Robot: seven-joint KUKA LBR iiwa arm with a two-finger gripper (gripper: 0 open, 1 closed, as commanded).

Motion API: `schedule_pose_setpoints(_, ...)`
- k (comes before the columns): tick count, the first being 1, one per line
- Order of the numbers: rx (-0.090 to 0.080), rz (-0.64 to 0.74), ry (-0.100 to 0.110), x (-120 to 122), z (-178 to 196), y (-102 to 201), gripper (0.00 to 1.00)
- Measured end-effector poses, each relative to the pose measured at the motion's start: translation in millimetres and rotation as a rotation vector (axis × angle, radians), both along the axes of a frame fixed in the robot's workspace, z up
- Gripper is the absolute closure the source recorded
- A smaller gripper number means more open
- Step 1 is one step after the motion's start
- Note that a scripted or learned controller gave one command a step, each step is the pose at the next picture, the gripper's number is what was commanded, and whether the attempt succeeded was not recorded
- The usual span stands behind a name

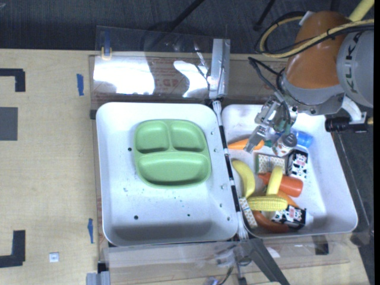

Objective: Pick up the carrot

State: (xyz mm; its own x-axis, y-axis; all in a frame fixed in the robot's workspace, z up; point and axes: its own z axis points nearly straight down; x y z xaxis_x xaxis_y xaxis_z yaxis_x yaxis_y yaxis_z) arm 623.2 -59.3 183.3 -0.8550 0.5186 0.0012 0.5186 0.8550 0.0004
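Slim orange carrot (pixel 240 143) lies in the right white plastic bin (pixel 338 209) near its left wall, long axis roughly left-right, mostly hidden under the metal two-finger gripper (pixel 256 140); which end is the tip I cannot tell. Finger gap unreadable. Smooth green three-compartment plate (pixel 173 151) sits in the left white bin (pixel 116 215).

You have one fixed camera, mounted high over the counter (pixel 47 159), looking down at a slant. Both white bins sit mid-frame: left bin (pixel 119 218), right bin (pixel 338 200). Medium distance. The arm (pixel 320 58) enters from frame right.
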Motion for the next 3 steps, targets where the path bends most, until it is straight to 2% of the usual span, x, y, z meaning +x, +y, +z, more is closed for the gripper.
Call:
schedule_pose_setpoints(1, -0.001, 0.097, -0.006, 35, 0, 4, 0.00)
schedule_pose_setpoints(2, 0.000, 0.179, -0.001, -6, 0, 1, 0.00)
schedule_pose_setpoints(3, 0.001, 0.178, -0.005, -4, 9, 2, 1.00)
